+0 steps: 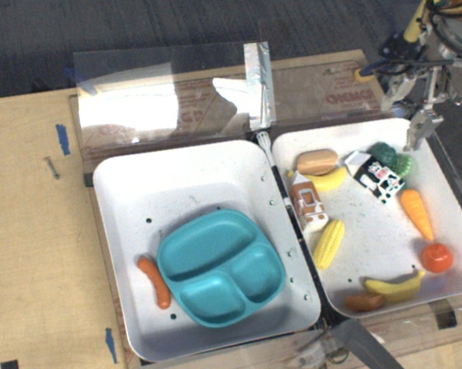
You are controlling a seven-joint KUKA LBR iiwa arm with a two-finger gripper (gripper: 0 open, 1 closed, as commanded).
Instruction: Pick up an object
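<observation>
The right bin (368, 227) holds several toy foods. At the back lie a brown bun (317, 160), a yellow piece (328, 179), a black-and-white box (377, 176) and green broccoli (394, 159). A small carton (307, 202) and a corn cob (328, 242) sit near the left wall. A carrot (416, 212), a red tomato (436, 257), a banana (395, 285) and a brown sausage (362, 302) lie along the right and front. My gripper (420, 128) hangs over the back right corner of this bin, above and right of the broccoli, touching nothing.
The left bin (120, 197) contains a teal divided plate (220, 266) and an orange sausage (154, 282) beside it. A clear panel with a taped post (259, 88) stands behind the bins. Cables and the arm (437, 34) crowd the upper right.
</observation>
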